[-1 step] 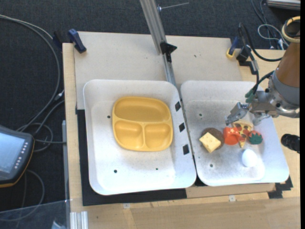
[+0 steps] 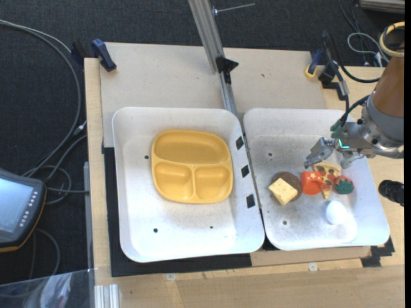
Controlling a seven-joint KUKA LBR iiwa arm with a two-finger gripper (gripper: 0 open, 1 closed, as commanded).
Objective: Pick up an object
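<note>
The right bin (image 2: 282, 133) holds a small cluster of toy food near its right side. A yellow cheese wedge (image 2: 282, 190) leans against a brown round piece (image 2: 290, 179). Right of them lie a red tomato-like piece (image 2: 312, 183), a pizza slice (image 2: 329, 173), a small green piece (image 2: 345, 187) and a white egg (image 2: 334, 212). My gripper (image 2: 331, 155) hangs just above the pizza slice and tomato, its fingers spread apart with nothing between them. The arm comes in from the right edge.
The left bin (image 2: 128, 172) carries a yellow divided plate (image 2: 191, 165) in its middle. A metal pole (image 2: 205, 24) rises from the ridge between the bins. Blue clamps (image 2: 103, 53) sit at the bench's back corners. Cables trail on the floor at left.
</note>
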